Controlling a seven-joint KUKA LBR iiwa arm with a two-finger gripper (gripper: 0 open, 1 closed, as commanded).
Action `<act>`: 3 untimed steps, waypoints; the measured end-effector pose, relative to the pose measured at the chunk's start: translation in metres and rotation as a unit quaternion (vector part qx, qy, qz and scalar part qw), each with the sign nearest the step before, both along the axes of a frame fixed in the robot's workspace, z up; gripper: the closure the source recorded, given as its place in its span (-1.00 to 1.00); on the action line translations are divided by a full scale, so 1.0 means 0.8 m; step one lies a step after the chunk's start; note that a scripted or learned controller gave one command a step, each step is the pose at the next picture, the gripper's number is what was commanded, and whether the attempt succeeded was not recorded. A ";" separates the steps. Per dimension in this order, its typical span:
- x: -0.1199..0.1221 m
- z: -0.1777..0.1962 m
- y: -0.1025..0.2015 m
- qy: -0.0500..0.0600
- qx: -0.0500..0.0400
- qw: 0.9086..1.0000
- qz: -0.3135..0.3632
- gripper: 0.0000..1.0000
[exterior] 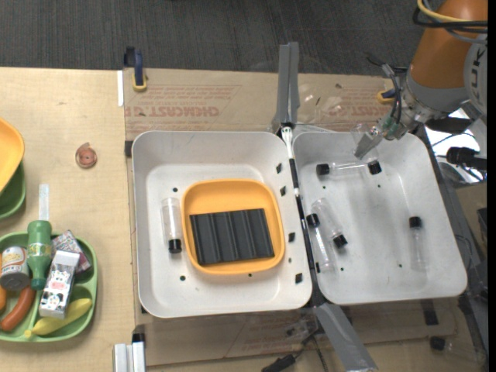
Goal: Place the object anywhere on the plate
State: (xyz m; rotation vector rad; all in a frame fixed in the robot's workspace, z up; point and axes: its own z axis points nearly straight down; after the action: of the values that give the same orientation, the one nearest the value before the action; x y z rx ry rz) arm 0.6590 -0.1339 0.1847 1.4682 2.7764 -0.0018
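Note:
An orange plate (232, 194) lies in the left bin (151, 285), with a dark grey ridged slab (231, 235) on it. A clear tube with a black cap (170, 222) lies just left of the plate on the bin floor. Several more clear black-capped tubes are in the right bin (387, 285): one near the back (349, 168), two close together at the left (323, 229) and one at the right (417, 242). My gripper (366, 144) hangs over the back of the right bin, just above and right of the rear tube. Nothing shows held in it.
A metal divider post (287, 91) stands between the bins at the back. On the wooden table to the left sit a green tray of toy food (46, 285) and a yellow bowl (8, 157).

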 end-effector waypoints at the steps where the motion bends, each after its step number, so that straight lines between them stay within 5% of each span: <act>1: 0.001 0.056 -0.045 -0.002 0.000 0.996 0.092 1.00; 2: -0.006 0.103 -0.082 -0.002 -0.001 0.983 0.183 1.00; 3: -0.007 0.128 -0.100 -0.002 -0.001 0.938 0.347 1.00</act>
State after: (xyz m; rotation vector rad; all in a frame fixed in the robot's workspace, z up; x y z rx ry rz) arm 0.6532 -0.2143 0.2871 0.4144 3.1080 0.0003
